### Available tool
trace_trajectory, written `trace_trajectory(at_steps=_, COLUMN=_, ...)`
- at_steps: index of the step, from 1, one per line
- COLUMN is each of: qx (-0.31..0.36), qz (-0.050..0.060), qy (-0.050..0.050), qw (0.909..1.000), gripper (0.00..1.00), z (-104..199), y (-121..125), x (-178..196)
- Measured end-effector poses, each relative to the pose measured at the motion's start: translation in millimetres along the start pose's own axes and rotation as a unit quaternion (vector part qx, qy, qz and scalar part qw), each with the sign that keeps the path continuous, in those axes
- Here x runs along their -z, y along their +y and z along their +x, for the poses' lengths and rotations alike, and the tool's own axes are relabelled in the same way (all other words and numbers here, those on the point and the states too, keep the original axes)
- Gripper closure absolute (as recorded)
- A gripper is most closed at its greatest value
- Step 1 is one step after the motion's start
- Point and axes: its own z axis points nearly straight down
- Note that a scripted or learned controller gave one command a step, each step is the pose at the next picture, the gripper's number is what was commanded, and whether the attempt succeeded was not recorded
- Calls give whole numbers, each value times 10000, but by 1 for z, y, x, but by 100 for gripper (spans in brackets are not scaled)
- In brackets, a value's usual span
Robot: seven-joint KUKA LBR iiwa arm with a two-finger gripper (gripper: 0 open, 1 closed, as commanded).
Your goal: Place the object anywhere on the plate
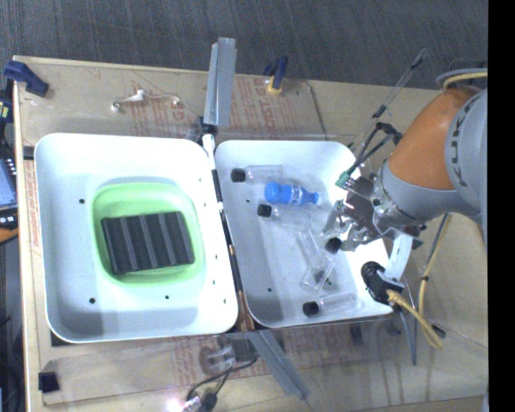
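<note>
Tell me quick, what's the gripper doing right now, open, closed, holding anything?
Gripper: over the right bin, above the clear bottles; open or closed cannot be told, and nothing is visibly between its fingers.

Two bins are sitting side by side on the bench (112,376). The left bin (56,230) is holding a plate (112,200), and a ridged block (146,241) is lying on that plate. In the right bin (266,312), several bottles are lying scattered: one bottle (290,195) toward the far side, others (313,260) nearer the front. The gripper (342,234) is hanging over the right bin's right part.
</note>
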Motion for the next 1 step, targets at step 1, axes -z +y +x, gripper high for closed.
trace_trajectory(at_steps=1, qx=0, qz=-1, qy=0, qw=10000, gripper=0, z=0, y=0, x=0)
